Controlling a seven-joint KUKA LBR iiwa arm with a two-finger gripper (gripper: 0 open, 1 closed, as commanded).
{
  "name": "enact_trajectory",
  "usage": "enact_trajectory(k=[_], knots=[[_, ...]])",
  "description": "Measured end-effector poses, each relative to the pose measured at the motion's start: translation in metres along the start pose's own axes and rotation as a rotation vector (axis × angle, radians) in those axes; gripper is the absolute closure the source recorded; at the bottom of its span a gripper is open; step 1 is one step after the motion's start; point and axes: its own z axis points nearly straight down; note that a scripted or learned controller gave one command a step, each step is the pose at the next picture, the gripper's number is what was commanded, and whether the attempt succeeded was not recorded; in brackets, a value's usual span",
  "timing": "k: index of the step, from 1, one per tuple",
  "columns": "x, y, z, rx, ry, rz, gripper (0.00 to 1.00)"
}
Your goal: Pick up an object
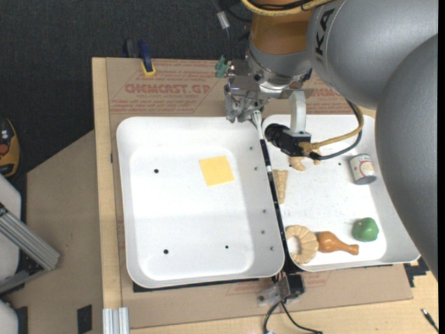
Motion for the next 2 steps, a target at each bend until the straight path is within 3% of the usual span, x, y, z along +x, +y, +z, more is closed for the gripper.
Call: enact_trajectory(k=[1, 2], knots=[[0.076, 0.026, 0.038, 0.002, 0.002, -0.002, 1.0], [-0.011, 0.013, 0.025, 0.005, -0.003, 0.013, 1.0]])
